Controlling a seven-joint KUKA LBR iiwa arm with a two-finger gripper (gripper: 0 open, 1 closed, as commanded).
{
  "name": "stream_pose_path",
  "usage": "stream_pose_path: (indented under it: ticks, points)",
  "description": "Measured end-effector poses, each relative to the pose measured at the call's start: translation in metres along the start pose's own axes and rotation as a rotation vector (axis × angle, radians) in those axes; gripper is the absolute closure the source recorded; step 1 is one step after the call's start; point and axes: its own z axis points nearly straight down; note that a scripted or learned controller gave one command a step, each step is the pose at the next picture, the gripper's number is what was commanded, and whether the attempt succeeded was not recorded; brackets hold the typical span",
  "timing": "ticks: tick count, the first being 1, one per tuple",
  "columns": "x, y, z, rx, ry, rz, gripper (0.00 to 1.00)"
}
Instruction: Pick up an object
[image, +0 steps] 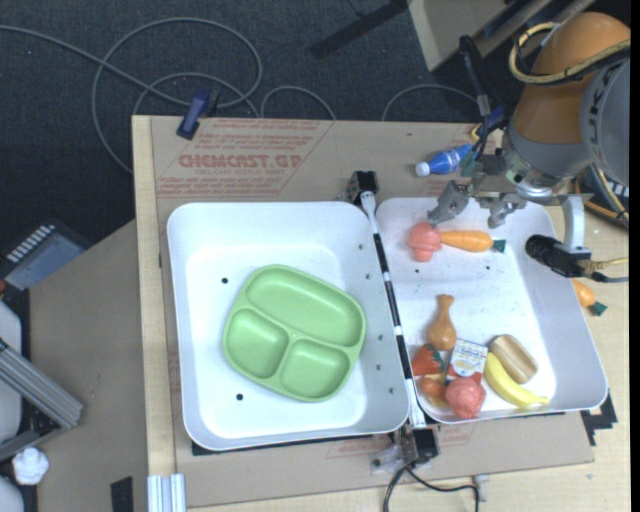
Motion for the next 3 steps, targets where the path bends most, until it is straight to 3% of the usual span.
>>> stream_pose_path:
  ticks: [1, 2, 3]
  points:
    - [0.007, 0.023, 0.062, 0.004, 0.001, -0.001, 0.00]
    - [0.000, 0.027, 0.107, -0.006, 0.001, -0.001, 0.00]
    - [-0.001, 0.028, 0.096, -0.013, -0.001, -0.001, 1.00]
